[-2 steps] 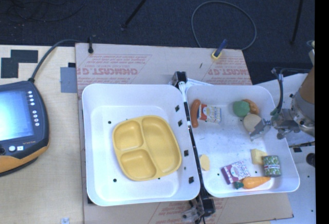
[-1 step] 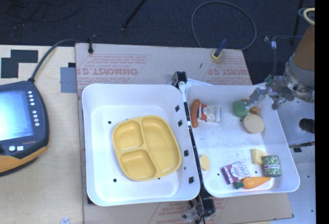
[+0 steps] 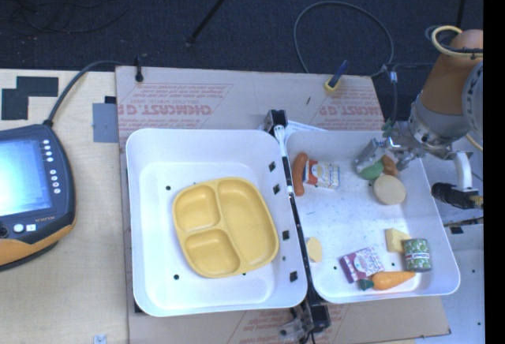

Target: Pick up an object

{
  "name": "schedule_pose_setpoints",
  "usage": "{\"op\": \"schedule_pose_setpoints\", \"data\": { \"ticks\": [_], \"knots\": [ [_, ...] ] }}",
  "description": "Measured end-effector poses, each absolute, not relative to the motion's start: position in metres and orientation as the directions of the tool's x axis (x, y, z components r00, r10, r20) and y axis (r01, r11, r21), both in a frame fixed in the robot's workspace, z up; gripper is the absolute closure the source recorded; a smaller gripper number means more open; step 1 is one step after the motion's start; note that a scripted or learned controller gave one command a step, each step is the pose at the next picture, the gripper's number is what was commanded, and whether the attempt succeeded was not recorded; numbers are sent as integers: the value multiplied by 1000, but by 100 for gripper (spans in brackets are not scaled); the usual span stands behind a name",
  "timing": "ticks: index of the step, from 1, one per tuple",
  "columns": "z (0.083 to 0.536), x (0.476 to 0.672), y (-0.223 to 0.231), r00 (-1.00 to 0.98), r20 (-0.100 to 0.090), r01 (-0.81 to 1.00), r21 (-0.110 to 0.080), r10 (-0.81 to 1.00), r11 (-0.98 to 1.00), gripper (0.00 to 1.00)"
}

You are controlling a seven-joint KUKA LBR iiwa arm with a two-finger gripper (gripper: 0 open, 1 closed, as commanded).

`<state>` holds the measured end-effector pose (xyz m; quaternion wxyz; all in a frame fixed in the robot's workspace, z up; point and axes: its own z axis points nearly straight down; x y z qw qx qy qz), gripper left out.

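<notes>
grey arm's gripper [image 3: 377,158] hangs low in the right bin [image 3: 442,267], near a green object [image 3: 368,171] and a beige disc [image 3: 389,190]. grip state: i cannot tell. nothing looks lifted yet; the pick remains.

Bench [image 3: 79,287]: pale wood-toned top, seen at a slant from above.
Cardboard sheet [image 3: 197,102]: flat on the bench, brown, printed with red lettering that reads reversed — it lies under both bins.
Left bin [image 3: 150,177]: shallow, white, resting on the cardboard.
Right bin [image 3: 442,256]: shallow, white, just beside the left bin, their inner rims meeting.
Clips [image 3: 278,123]: black fittings along the seam between the bins.
Pendant [image 3: 31,192]: handheld screen unit with an orange-and-grey casing, on the bench at far left — well apart from the bins.
Cable [image 3: 79,86]: dark, running from the pendant toward the cardboard's far edge.
</notes>
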<state>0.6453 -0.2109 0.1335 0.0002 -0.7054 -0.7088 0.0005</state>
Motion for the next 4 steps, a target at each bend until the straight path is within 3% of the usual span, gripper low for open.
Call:
{"op": "schedule_pose_setpoints", "data": {
  "ticks": [1,2,3,4],
  "knots": [
    [85,644,-212,-5,1,1000,-4,1000,5,0],
    [99,645,-211,-7,0,1000,-2,1000,7,100],
    [215,646,-136,-6,1,1000,7,1000,6,100],
    [202,596,-95,-2,3,1000,-7,1000,2,100]
  ]
}}
